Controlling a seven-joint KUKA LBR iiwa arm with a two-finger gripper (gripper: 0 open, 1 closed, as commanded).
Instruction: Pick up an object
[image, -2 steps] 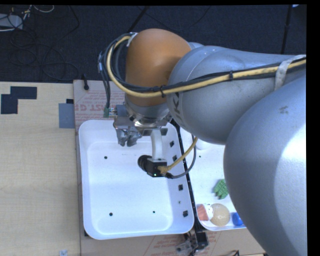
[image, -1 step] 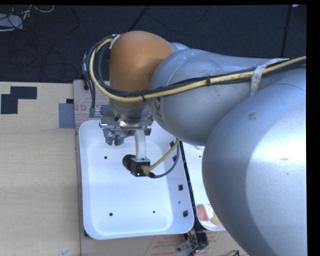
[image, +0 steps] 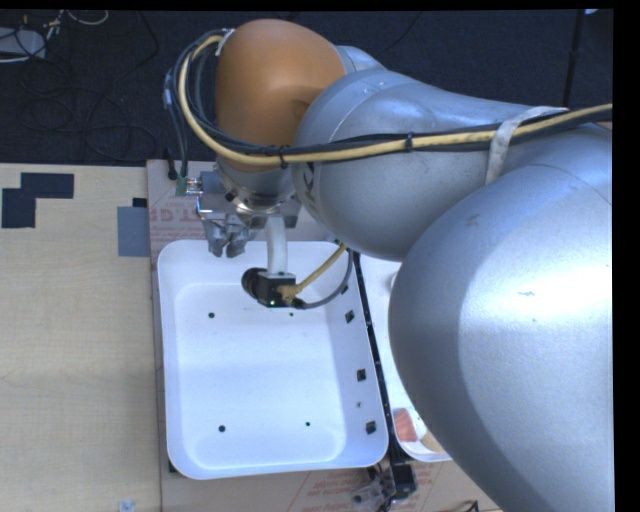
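Note:
My gripper (image: 228, 243) hangs over the far rim of the left white bin (image: 190, 400), near its back left corner. Nothing shows in its grasp. A black part with a yellow cable (image: 268, 288) hangs just below the wrist, over the bin floor. A small orange-pink object (image: 404, 424) lies in the right bin (image: 432, 452), mostly hidden by the arm.
The big grey arm (image: 500, 300) with its orange band (image: 270, 80) covers nearly all of the right bin. The bins stand on a cardboard sheet (image: 160, 210) on the wooden bench (image: 70, 350). A divider with black clips (image: 362, 376) runs between the bins.

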